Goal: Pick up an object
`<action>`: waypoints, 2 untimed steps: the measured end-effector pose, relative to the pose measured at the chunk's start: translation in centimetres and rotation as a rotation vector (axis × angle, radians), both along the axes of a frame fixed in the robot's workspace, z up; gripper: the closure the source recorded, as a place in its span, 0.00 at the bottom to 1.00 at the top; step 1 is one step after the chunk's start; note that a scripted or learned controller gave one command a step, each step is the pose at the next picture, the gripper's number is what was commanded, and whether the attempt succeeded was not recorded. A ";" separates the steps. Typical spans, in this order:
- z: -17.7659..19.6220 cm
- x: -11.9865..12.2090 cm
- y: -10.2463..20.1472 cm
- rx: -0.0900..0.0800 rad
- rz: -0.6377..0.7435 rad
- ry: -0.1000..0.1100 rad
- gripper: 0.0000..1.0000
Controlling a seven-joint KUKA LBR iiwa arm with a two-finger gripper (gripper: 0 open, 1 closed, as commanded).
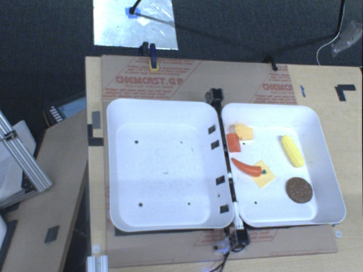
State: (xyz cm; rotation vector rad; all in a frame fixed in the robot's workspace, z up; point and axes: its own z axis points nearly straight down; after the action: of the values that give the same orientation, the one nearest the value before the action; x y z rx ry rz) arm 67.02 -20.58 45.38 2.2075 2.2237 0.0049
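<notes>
While tool state cannot be told, right bin (pixel 272 123) holds one corn (pixel 292 151), one cookie (pixel 299 190).

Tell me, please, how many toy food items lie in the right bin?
6, all in the right bin: yellow piece and orange block upper left, red pepper on cheese slice centre, corn upper right, brown patty lower right.

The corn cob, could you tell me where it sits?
The corn cob lies in the right bin, toward its right side, above the brown disc.
</notes>
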 end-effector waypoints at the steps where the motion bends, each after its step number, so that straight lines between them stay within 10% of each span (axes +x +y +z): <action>1: 6.1 -0.2 0.0 0.000 0.000 -0.001 0.00; 2: 6.9 -0.1 0.0 0.000 0.005 0.000 1.00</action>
State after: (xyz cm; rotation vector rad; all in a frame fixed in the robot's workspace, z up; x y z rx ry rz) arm 66.90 -20.55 52.32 2.2023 2.2285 0.0043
